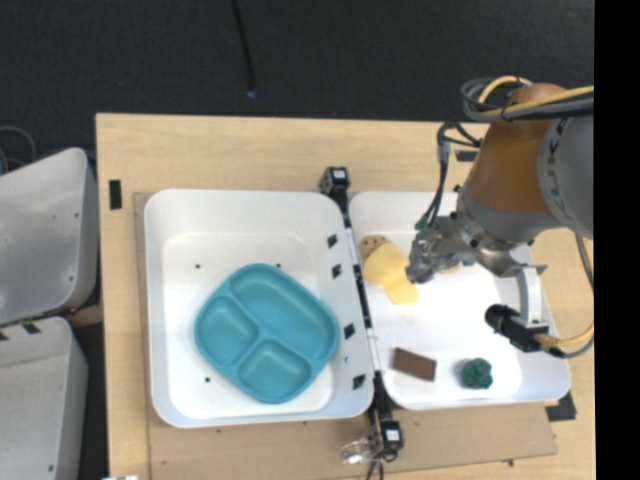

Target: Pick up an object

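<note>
I see the gripper [418, 264] beside the yellow object [388, 272]; finger state unclear. Brown block [413, 365], green lump [476, 372] and blue tray [265, 331] lie apart.

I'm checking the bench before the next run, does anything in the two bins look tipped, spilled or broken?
Nothing stands out. The blue divided plate lies flat in the left bin. In the right bin, the yellow object, brown block and green object lie apart, none spilled. The pincer is beside the yellow object.
</note>
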You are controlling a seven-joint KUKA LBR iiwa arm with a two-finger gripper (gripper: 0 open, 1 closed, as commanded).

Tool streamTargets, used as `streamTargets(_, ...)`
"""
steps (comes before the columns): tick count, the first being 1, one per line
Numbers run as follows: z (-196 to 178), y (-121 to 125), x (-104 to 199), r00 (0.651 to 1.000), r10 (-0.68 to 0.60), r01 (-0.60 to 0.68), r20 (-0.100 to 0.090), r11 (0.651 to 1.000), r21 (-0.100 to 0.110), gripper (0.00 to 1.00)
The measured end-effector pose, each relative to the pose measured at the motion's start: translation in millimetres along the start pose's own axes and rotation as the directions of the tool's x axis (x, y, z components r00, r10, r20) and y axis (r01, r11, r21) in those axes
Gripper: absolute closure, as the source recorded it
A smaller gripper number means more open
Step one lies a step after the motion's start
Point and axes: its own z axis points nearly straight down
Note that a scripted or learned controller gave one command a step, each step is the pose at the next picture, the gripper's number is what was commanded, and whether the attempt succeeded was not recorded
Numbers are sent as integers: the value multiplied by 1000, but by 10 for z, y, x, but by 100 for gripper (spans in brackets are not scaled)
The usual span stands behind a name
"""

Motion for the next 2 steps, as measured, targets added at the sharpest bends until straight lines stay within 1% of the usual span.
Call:
streamTargets(1,-96,176,564,1000,-2,2,-1,1000,-3,100)
streamTargets(2,-252,272,1126,1000,-2,2,-1,1000,-2,100)
